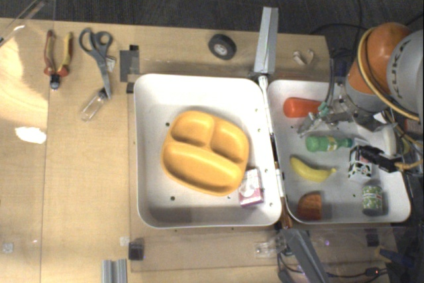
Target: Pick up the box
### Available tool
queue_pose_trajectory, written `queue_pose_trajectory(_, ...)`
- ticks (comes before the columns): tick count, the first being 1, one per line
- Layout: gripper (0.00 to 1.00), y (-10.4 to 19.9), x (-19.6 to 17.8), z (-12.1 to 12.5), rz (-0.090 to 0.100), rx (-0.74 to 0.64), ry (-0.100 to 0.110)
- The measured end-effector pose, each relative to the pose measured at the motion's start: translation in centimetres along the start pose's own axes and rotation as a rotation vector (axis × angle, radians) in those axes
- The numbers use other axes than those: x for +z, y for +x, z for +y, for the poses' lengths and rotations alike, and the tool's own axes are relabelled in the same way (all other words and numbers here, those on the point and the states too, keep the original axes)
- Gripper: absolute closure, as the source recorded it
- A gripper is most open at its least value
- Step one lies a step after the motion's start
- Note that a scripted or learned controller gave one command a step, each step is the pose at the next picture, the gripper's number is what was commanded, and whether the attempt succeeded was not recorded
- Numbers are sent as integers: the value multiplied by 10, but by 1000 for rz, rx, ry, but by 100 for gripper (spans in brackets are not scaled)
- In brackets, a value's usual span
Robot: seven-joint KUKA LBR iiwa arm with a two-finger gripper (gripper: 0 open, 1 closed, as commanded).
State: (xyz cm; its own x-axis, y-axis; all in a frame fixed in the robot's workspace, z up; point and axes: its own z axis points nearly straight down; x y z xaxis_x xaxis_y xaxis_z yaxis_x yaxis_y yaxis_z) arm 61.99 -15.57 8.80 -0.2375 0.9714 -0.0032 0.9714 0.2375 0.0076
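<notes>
1. Your gripper (324, 117) sits over the upper part of the right bin (397, 212), its thin metal fingers (313, 122) pointing toward the left; you cannot tell how far apart they stand, and nothing shows clearly between them.
2. The fingers lie between the orange-red piece (301, 106) above and the green bottle (328, 142) below; whether they touch either one is unclear from this slant.
3. The box (250, 187), small with pink and white sides, is in the left bin (152, 142), in its lower right corner, close to the wall that divides the two bins; it is well apart from your gripper.
4. The box sits just beside the lower right edge of the yellow divided tray (205, 150), which takes up the middle of the left bin; the two look to be touching or nearly so.
5. In the right bin you also have a banana (311, 170) below the bottle, a brown round item (310, 204) near the lower left corner, a small black-and-white object (359, 169) and a small green can (372, 199) toward the right.
6. On the tabletop (66, 175) to the left lie pliers with red handles (55, 57) and scissors (101, 53); a roll of black tape (222, 46) rests above the left bin.
</notes>
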Motion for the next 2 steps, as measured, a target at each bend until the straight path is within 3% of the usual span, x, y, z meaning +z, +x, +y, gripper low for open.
queue_pose_trajectory(1, 0, -15, -5, 42, 8, -76, 23)
queue_pose_trajectory(2, 0, 7, -75, 29, 1, 23, 1)
